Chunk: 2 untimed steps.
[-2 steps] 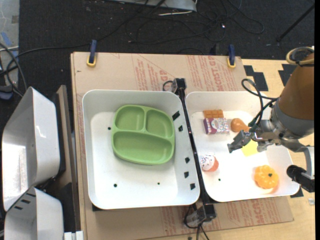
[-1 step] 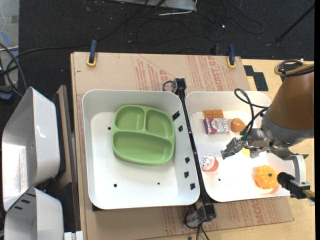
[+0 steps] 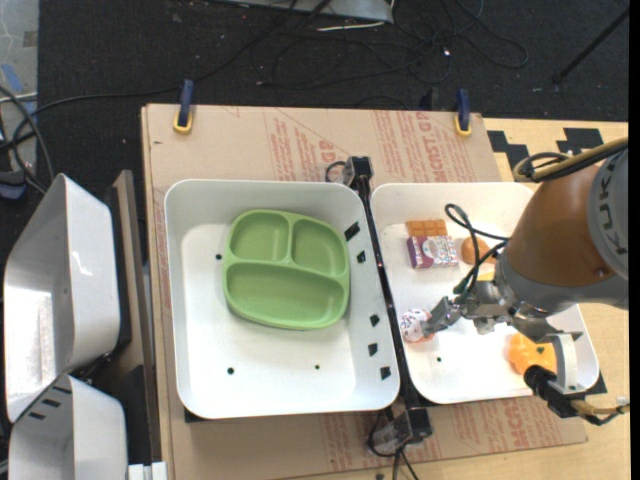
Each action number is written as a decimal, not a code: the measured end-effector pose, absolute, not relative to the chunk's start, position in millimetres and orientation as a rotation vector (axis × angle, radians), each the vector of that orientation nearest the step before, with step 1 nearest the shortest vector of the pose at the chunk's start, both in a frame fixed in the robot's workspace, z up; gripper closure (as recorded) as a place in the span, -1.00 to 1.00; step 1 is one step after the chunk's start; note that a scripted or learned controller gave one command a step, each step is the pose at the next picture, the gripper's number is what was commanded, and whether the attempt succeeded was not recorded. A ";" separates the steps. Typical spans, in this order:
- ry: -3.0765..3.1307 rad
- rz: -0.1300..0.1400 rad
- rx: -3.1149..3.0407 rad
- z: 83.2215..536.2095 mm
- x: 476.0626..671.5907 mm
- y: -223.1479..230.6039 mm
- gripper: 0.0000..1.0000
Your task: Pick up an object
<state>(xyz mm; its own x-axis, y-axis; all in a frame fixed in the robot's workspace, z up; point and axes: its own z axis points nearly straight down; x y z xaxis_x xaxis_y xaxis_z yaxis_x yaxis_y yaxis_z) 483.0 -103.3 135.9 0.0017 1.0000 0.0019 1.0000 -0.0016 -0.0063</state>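
My gripper [image 3: 437,318] reaches leftward low inside the right bin [image 3: 470,383]. Just left of its tip lies a small white and pink object [image 3: 413,325], touching or nearly touching the fingers. A purple and white carton [image 3: 433,252] lies further back in that bin, with a brown and orange block [image 3: 427,230] behind it and an orange ball [image 3: 472,251] to its right. An orange object [image 3: 524,352] sits near the bin's front right, partly under the arm. The arm's orange band [image 3: 560,238] hides the bin's right side.
The left bin [image 3: 200,368] holds a green divided plate [image 3: 288,269]. A black divider with clips [image 3: 375,268] runs between the bins. White tubs [image 3: 55,288] stand off the bench at left. Cables loop above the wrist.
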 end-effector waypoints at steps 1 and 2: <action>-2.216 0.000 -2.225 149.1 484.6 -104.0 1.00; -2.229 -0.006 -2.222 212.2 485.4 -101.8 1.00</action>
